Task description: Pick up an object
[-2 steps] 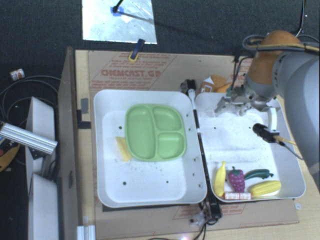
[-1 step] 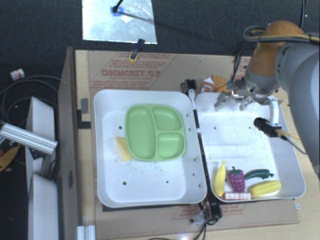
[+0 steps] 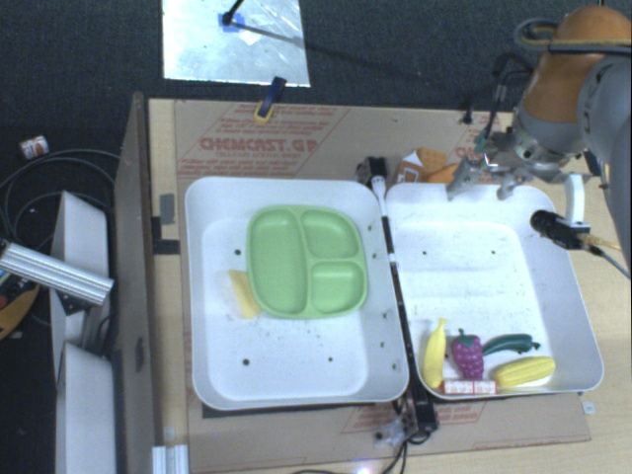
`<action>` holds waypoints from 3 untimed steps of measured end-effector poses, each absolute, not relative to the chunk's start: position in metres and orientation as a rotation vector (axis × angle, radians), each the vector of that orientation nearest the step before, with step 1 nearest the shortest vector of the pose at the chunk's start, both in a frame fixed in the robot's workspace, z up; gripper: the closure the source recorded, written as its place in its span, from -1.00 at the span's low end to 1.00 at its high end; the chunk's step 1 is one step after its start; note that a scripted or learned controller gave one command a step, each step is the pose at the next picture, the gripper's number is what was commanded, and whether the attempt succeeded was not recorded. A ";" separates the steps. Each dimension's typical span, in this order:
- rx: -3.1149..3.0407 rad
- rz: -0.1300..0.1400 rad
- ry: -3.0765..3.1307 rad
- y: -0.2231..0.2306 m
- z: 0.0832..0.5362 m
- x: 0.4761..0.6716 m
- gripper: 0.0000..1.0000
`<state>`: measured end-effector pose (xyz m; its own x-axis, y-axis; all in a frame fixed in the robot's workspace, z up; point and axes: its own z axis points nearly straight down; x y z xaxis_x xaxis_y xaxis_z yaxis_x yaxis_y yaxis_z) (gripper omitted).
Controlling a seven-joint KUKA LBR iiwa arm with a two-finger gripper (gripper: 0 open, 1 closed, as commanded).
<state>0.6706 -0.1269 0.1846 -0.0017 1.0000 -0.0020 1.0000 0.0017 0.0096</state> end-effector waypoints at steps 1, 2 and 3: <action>2.220 -0.001 2.222 -0.132 0.151 0.669 -1.00; 2.211 0.007 2.225 -0.116 0.182 0.670 -1.00; 2.217 -0.003 2.230 -0.102 0.115 0.667 -1.00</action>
<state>0.6675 -0.1023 0.1154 -0.0056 1.0000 0.0007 1.0000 0.0056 -0.0036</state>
